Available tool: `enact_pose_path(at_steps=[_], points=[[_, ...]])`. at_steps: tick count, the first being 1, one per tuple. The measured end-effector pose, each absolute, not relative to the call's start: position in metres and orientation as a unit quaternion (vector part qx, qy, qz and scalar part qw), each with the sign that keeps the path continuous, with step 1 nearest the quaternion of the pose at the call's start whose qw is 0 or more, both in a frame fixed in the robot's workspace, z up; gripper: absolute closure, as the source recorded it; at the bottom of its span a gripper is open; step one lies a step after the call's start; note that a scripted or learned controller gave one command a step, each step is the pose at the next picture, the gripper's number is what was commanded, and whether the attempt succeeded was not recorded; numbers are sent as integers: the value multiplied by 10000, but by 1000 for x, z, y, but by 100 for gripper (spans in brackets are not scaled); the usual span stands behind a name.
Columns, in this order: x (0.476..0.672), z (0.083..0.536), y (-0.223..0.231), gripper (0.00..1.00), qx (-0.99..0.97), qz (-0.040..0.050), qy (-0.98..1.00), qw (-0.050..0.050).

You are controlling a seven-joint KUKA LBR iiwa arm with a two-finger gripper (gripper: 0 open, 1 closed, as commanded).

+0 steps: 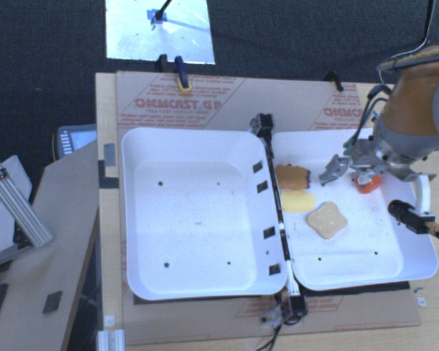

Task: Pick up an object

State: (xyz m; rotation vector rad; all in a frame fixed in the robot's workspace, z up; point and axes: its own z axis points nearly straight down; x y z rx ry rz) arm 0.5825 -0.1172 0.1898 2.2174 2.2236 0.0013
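Gripper [342, 168], centre right of frame, above the right bin [366, 265]; jaw state cannot be told. Brown object [293, 175], yellow piece [298, 201], tan piece [327, 219] and orange-red item [368, 184] lie in that bin.

A robotics lab: grey-and-orange arm [417, 101], two white bins [197, 218] on a protective-film-covered bench [205, 97], dark carpet [44, 50].

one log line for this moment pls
arm over right bin | tool above bin floor | nearest: brown item | grasp: none seen
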Motion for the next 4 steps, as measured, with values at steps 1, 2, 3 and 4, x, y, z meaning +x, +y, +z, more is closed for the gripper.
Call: enact_pose_path(at_steps=[1,2,3,4], points=[[587,184,-39,0,7030,12,7111,-9],[588,196,-44,100,7056,13,7086,12],[601,250,1,100,7039,31,7103,21],[557,276,21,100,7048,8,7094,-4]])
